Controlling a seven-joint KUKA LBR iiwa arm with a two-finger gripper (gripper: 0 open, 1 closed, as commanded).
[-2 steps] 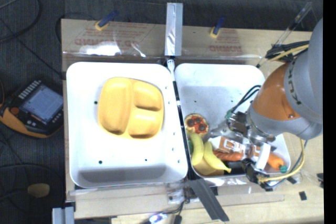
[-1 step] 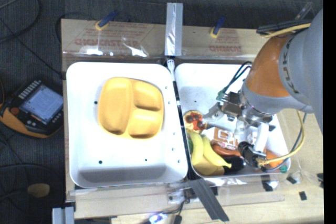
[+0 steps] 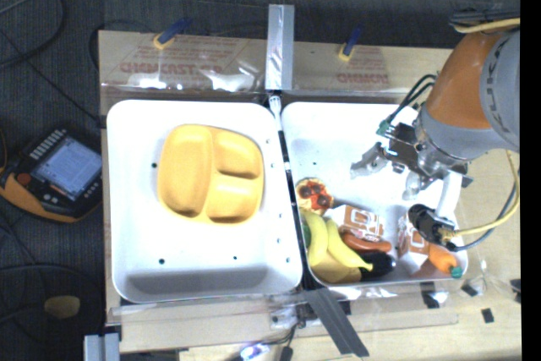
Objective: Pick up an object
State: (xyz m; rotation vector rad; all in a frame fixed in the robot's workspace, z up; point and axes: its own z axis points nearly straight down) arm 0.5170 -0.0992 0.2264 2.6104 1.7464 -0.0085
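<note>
The claw (image 3: 420, 173) is poised over the right bin (image 3: 338, 127); its state cannot be told. Objects, the banana (image 3: 325, 248) included, are crowded along the near wall; a crowded, slipping grasp is judged likely.

Tabletop (image 3: 473, 68): pale wood, rectangular. Bears two shallow white bins side by side, touching: left bin (image 3: 135, 266), right bin (image 3: 338, 127). Clear plastic sheet (image 3: 194, 68) along far edge, held by two clips (image 3: 172, 33).
</note>
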